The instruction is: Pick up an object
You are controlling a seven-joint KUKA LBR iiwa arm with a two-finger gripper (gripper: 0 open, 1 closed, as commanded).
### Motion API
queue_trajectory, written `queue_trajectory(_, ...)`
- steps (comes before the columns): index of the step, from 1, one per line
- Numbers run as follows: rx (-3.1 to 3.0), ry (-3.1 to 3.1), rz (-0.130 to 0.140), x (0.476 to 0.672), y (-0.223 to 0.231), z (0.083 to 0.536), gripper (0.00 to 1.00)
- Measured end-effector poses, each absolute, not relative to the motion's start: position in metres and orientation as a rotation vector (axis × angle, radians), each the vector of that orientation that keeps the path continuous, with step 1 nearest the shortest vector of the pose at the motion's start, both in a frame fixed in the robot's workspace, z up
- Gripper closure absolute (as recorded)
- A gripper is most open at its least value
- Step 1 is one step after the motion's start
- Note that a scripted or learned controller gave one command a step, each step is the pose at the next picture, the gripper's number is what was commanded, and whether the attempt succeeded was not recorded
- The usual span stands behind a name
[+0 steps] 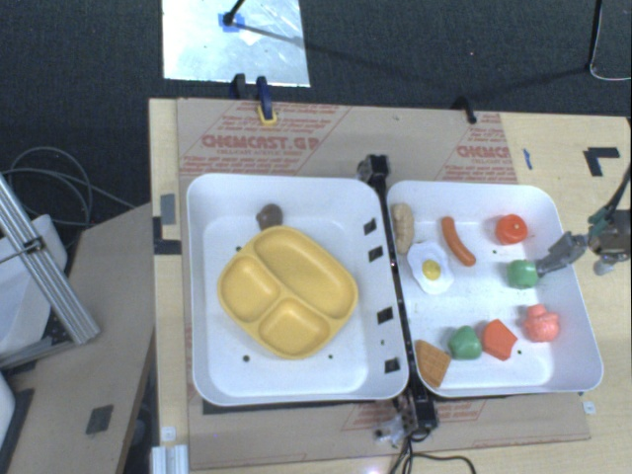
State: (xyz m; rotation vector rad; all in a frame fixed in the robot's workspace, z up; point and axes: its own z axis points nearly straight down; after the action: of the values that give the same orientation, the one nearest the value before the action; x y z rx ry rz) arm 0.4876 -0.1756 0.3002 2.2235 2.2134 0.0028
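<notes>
Left bin (212, 363): yellow divided plate (286, 291) at centre, a small brown lump (269, 215) just behind it. Right bin (573, 363): bread roll (402, 226), fried egg (431, 268), sausage (457, 240), toast wedge (432, 360), green pepper (464, 342), orange block (499, 339), tomato (511, 228), pink piece (540, 322). Gripper (549, 261) enters over the right rim, tip at a small green object (521, 273), possibly touching. Jaws too blurred; cannot tell whether spread or closed.
</notes>
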Motion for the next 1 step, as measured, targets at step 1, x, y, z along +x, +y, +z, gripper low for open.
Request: queue_trajectory(1, 2.225, 2.226, -0.007, 0.5405, -0.1981, 0.1564, 0.00)
